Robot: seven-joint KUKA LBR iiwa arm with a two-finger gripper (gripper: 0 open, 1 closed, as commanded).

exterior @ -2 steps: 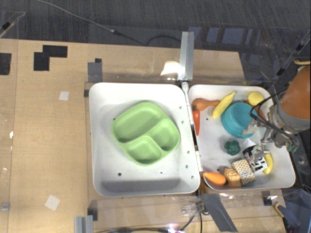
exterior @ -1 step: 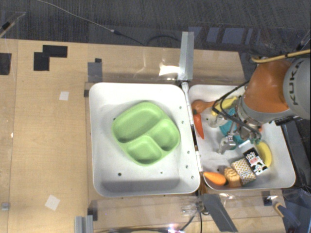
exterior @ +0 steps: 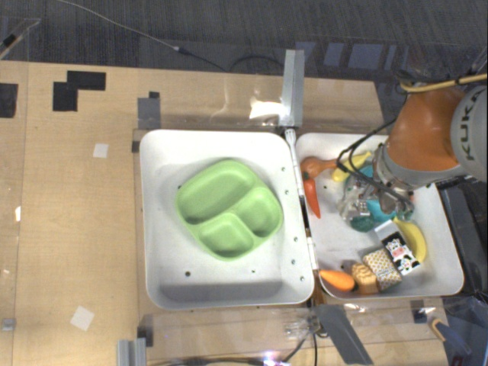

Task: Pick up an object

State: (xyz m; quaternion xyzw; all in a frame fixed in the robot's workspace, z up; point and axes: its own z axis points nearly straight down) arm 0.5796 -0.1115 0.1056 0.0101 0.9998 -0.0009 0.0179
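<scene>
Reaching over the right bin: the grey arm with its orange band (exterior: pixel 423 132) comes in from the right, and its gripper (exterior: pixel 371 203) hangs low among the clutter at the middle of that bin.
Near row of the right white shallow bin (exterior: pixel 335 239): an orange rounded plastic piece (exterior: pixel 337 280) at the near left corner, then a tan waffle-textured block (exterior: pixel 381 268), then a small black-and-white printed carton (exterior: pixel 400 253), with a yellow plastic banana (exterior: pixel 415 239) just right of it.
Thing under the fingers: a teal rounded plastic object (exterior: pixel 374 218), partly hidden by the wrist, lies directly below the gripper, touching or nearly so.
State of the fingers: cannot tell; metal parts and cables blur together there.
Key relation: the teal object sits straight beneath the gripper rather than off to a side, so I judge the coming move to be a short drop and close, not a sideways shift.
Long axis: unclear, too much of the teal object is covered.
Far left of that bin: a slim red-orange pepper-like toy (exterior: pixel 311 198) lies along the dividing wall, with an orange duck-shaped toy (exterior: pixel 316 166) beyond it.
Left bin: a green three-compartment plastic plate (exterior: pixel 229 208), well apart from the gripper.
</scene>
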